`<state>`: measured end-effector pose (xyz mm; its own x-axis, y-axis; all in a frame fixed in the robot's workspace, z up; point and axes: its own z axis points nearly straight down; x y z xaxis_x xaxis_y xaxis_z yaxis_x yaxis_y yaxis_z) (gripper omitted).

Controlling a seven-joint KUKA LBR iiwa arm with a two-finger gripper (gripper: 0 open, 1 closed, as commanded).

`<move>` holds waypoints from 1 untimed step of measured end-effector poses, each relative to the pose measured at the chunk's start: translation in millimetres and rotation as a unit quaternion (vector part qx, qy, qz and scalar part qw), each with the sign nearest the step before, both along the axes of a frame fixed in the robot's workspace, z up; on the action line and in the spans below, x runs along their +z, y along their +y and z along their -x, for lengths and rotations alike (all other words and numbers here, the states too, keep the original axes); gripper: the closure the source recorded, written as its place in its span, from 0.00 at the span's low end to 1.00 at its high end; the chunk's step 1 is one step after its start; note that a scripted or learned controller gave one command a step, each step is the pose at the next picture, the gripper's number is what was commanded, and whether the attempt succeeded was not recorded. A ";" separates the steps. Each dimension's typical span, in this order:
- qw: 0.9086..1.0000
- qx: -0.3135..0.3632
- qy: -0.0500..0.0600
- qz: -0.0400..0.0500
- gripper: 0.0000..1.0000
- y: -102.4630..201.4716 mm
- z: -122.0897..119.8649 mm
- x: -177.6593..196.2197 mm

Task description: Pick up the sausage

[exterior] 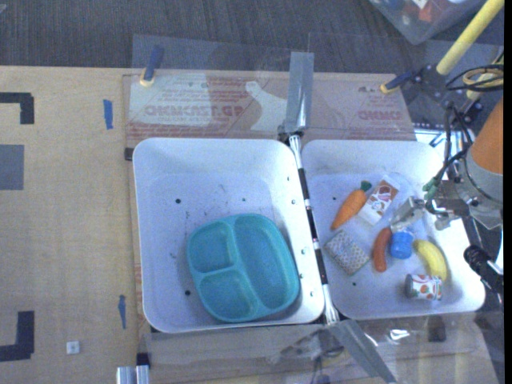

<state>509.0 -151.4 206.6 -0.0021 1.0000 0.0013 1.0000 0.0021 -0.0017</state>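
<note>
Hovering: gripper (414, 212) over right bin (352, 298), fingers apart, holding nothing | sausage (382, 249) just below-left of fingertips, flat on the floor | blue cap (401, 246) touching sausage's right side, banana (432, 258) beyond | carrot (350, 207) left of gripper | patterned block (347, 251) beside sausage | open floor toward bin's near-left edge | teal tray (242, 266) in left bin (160, 214)

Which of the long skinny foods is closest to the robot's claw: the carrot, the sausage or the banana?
The sausage. Its upper end lies just below the end effector. The carrot sits farther left, and the yellow banana lies lower right.
</note>
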 end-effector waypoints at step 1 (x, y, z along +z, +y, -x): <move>0.999 -0.038 0.000 0.000 0.00 8.5 27.7 -70.8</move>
